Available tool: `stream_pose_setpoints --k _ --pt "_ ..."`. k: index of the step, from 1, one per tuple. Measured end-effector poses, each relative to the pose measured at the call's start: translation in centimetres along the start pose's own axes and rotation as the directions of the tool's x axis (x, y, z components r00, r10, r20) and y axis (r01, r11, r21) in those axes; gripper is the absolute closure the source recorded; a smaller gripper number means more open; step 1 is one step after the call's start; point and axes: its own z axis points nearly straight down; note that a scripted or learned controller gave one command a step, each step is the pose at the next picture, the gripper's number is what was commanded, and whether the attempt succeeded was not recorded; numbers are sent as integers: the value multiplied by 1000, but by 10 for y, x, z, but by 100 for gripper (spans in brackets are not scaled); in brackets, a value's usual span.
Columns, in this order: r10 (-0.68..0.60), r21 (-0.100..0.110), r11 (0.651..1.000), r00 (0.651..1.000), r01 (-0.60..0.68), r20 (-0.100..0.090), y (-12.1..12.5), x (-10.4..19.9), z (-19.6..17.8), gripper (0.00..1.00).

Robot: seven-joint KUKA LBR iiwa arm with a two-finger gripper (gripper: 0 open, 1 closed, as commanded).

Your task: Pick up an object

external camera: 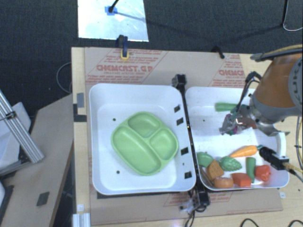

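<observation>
Two white bins side by side: left bin (102, 174) holding a green divided plate (144, 143); right bin (203, 103) with the gripper (230, 126) low over its middle, finger spread indiscernible, and toy foods, including an orange carrot (245, 151), heaped along its near edge.

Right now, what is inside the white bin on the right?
The right white bin holds toy food: an orange carrot, green pieces, red pieces. The gripper hangs above. Anything under the arm is hidden.

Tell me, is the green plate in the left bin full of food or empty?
Empty. The green plate lies flat in the left bin, and all three compartments show bare green. The toy food sits in the right bin.
</observation>
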Motion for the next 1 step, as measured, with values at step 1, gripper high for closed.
stream_pose_setpoints --k 1 --pt "-1 -1 1000 1000 1 0 6 3 -64 100"
